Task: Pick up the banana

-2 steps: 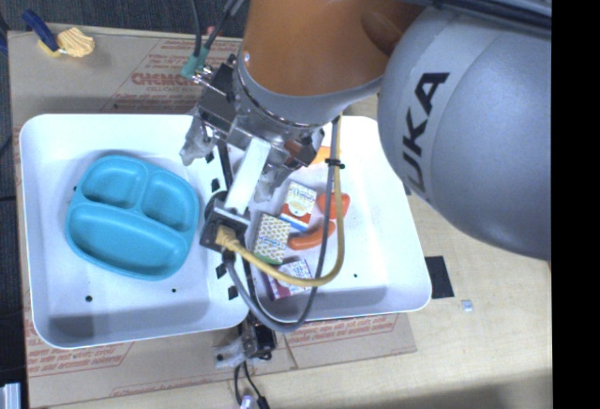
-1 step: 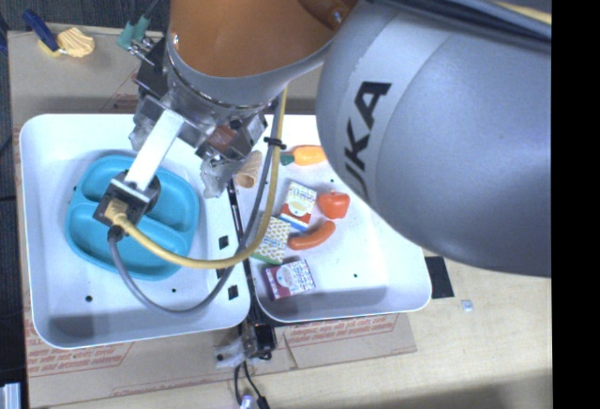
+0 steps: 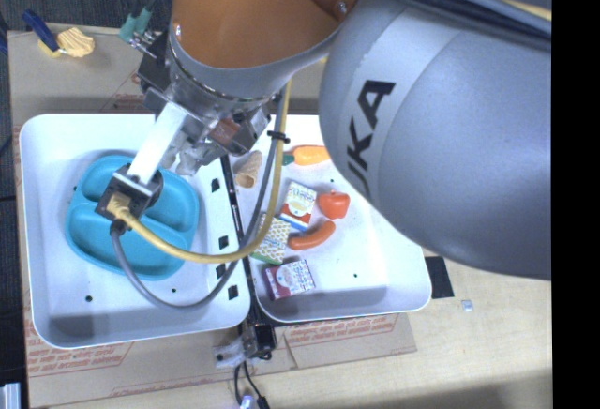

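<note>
Carton (image 3: 291,278) lies nearest in the food bin (image 3: 370,290); behind it, by the dividing wall, a pale stub, probably the banana (image 3: 247,170), sits just beside the hand (image 3: 217,137), open or closed I cannot tell: seemingly the approach, next centring over the fruit.

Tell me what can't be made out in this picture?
1. Right bin, far side, camera view: the grey arm covers it; what lies there cannot be told.
2. Yellow thing beyond the left bin, top left: too small and blurred to name.
3. Red packet in the right bin: its print is too small to read.
</note>
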